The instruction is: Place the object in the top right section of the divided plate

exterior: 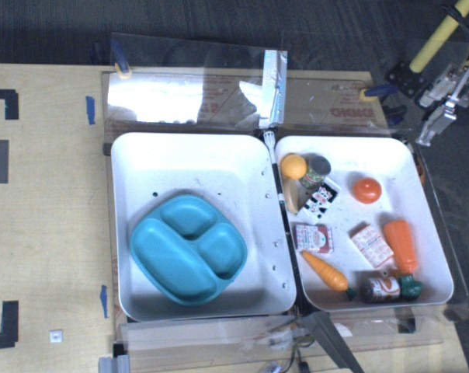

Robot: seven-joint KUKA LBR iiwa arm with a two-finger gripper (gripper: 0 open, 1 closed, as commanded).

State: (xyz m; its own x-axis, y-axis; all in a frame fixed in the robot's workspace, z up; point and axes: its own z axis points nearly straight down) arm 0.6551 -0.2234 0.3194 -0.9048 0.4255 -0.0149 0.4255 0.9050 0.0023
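Faint reddish mirrored lettering on the clear plastic sheet (328, 107) behind the two bins, too blurred to read, red-and-white printed small packets (314, 238) and (372, 245) in the right white bin (425, 200), their print too small to make out

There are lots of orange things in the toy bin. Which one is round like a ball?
The red-orange ball near the right bin's top right. The carrot and the orange bottle are long.
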